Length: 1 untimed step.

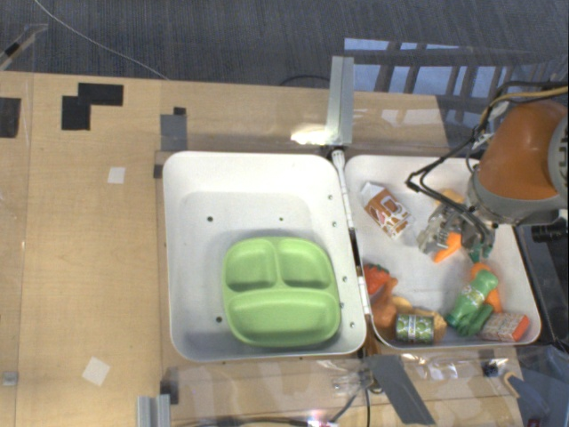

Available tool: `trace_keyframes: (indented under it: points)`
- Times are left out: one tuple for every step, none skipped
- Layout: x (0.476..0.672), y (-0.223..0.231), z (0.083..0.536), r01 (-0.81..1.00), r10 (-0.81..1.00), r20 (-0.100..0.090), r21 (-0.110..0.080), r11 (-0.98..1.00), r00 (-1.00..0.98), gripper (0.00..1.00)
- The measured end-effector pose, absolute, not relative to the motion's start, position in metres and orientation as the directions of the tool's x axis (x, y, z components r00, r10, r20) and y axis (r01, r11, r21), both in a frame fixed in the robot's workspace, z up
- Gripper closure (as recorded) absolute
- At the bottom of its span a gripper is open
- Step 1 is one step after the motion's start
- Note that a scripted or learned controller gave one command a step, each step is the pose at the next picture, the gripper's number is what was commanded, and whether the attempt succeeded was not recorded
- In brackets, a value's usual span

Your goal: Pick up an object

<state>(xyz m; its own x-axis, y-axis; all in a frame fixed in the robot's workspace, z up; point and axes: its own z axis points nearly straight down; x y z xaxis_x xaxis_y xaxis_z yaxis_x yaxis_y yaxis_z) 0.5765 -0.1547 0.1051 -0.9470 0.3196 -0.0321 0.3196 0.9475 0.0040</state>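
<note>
My gripper (455,236) hangs low over the middle of the right bin (530,285), under the orange wrist band. A small orange toy piece (447,246) lies right at its tip; whether it is gripped cannot be made out. Close by on the bin floor are a brown snack packet (388,212), an orange carrot-like toy (481,270) and a green bottle (471,301).
Along the right bin's front lie a red-orange pepper (378,280), a green can (413,327) and a pink-red packet (507,327). The left bin (191,238) holds a green divided plate (280,290). A metal post (340,96) stands behind the bins.
</note>
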Motion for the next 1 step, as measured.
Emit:
trace_keyframes:
  points:
    - [0.5654,-0.1240,0.2272,0.229,0.229,-0.023,0.002,0.973,-0.973,1.00]
